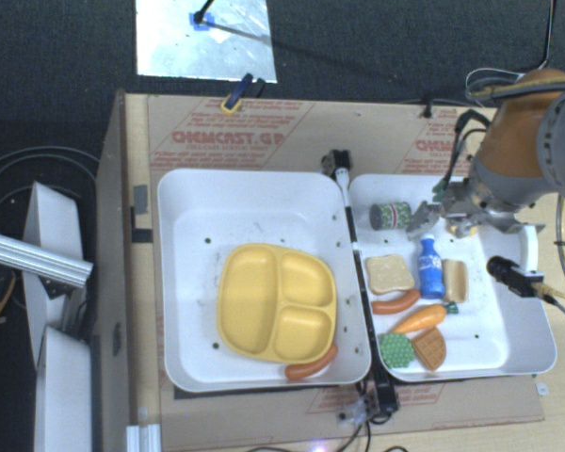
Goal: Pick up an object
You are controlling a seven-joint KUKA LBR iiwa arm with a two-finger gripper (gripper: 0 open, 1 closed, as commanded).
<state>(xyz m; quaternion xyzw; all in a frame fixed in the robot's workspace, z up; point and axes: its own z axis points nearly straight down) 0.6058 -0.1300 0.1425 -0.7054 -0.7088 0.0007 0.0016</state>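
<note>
My gripper [444,220] hangs over the back of the right bin [532,342], open, with nothing between its fingers. Just left of it a green can [390,216] lies on its side. A blue bottle [430,267] lies right below the gripper, with its white cap pointing toward it. Beside the bottle are a bread slice [389,273] and a tan bun [454,281]. Nearer the front lie a sausage [395,301], a carrot [419,319], a green broccoli [395,348] and a brown waffle [430,347].
The left bin [184,281] holds a yellow divided plate [275,301], with a second sausage [311,365] at the plate's front edge. A black divider [358,281] runs between the bins. The right side of the right bin's floor is bare.
</note>
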